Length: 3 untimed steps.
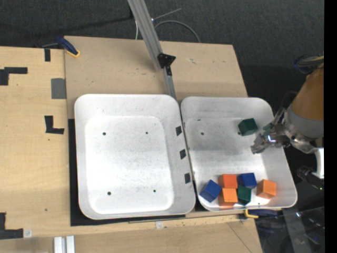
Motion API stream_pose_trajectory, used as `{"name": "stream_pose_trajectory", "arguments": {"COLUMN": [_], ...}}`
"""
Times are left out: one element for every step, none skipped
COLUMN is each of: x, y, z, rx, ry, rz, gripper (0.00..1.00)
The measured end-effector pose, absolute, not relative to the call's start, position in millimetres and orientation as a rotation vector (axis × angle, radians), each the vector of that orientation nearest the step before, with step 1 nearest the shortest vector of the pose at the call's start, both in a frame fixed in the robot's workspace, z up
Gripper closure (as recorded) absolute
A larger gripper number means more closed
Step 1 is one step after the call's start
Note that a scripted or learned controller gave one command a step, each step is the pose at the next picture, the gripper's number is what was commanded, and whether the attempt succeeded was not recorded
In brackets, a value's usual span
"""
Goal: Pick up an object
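The gripper is being held just beside the green block (apart from the clustered blocks), likely for a clear approach; its grip state cannot be told.

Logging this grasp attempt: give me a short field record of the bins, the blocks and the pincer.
left bin: no blocks
right bin: seven blocks
lone green block: upper right, apart from the rest
cluster: near front wall; two blue, three orange, one green
pincer: over right bin, beside lone green block, holding nothing seen
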<state>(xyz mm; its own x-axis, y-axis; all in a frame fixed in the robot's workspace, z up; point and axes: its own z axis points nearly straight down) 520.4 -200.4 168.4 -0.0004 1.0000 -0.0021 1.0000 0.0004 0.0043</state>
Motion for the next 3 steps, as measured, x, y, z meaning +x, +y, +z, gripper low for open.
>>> {"name": "stream_pose_trajectory", "arguments": {"x": [521.5, 524.7, 526.6], "y": [-200.4, -144.9, -98.8], "z": [204.8, 197.8, 209.2], "rx": [2.218, 2.217, 2.216], "ry": [2.221, 2.230, 2.229], "rz": [0.002, -0.001, 0.002], "gripper": [1.00, 1.00, 1.00]}}
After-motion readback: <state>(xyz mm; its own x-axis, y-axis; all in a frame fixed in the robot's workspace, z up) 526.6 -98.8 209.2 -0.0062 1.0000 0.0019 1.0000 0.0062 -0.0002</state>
